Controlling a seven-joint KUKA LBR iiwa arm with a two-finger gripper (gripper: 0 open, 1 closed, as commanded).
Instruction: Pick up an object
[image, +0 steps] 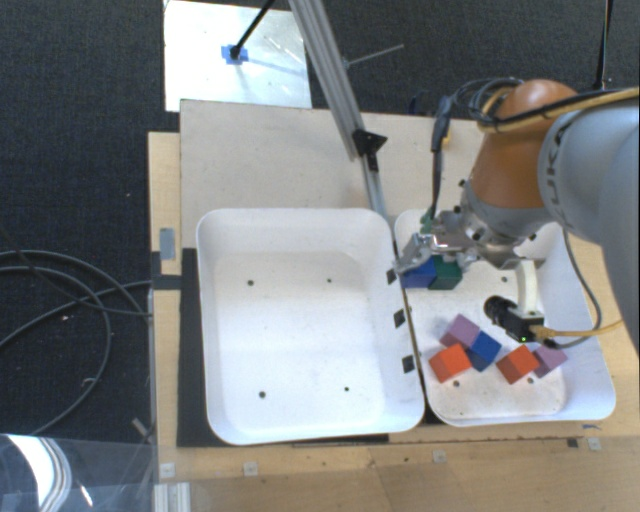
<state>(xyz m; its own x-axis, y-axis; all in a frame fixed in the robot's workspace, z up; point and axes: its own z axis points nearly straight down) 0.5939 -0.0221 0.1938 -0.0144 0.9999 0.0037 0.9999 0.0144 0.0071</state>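
Gripper (425, 258): fingers closed around blue block (424, 271)
Green block (447, 272): touched, just right of the gripper

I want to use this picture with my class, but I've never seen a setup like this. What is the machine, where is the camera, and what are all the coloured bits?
The camera is fixed above a bench, looking down at a slant. The grey machine with the orange band is a robot arm reaching in from the right. Its tool is down in the right bin, at a blue block and a green block; whether it grips either one is hard to tell. Nearer the front lie more small blocks: purple, orange, blue, another orange. The left bin sits beside it.
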